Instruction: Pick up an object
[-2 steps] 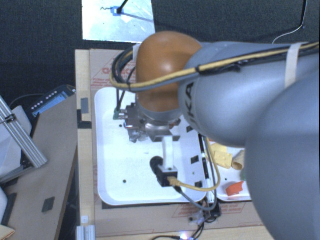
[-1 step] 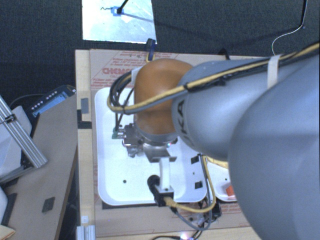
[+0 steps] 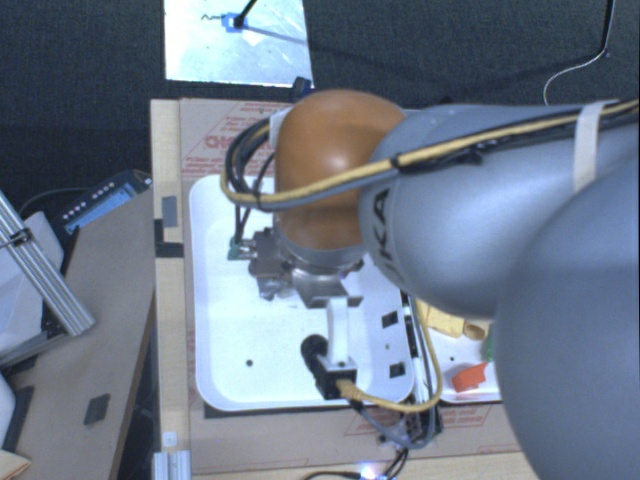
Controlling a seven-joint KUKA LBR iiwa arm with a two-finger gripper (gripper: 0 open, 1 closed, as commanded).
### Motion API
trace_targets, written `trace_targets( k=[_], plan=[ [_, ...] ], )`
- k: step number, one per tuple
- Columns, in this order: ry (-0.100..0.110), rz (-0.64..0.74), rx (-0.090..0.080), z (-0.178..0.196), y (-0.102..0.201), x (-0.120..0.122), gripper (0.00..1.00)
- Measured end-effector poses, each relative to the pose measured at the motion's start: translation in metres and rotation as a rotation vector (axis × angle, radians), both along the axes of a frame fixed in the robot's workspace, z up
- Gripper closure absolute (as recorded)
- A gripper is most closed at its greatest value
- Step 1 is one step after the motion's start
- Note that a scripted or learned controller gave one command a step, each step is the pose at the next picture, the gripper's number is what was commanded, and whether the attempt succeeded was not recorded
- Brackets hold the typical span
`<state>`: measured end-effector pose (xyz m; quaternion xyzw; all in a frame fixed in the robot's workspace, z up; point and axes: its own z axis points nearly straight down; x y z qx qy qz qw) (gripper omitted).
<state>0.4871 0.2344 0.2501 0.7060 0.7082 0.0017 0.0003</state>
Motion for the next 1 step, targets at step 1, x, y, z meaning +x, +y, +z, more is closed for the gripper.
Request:
trace_targets(
  k=[1],
  plan=[
    [-0.006, 0.0, 0.003, 0.0856, -0.0096, 0.0007, 1.0]
  ],
)
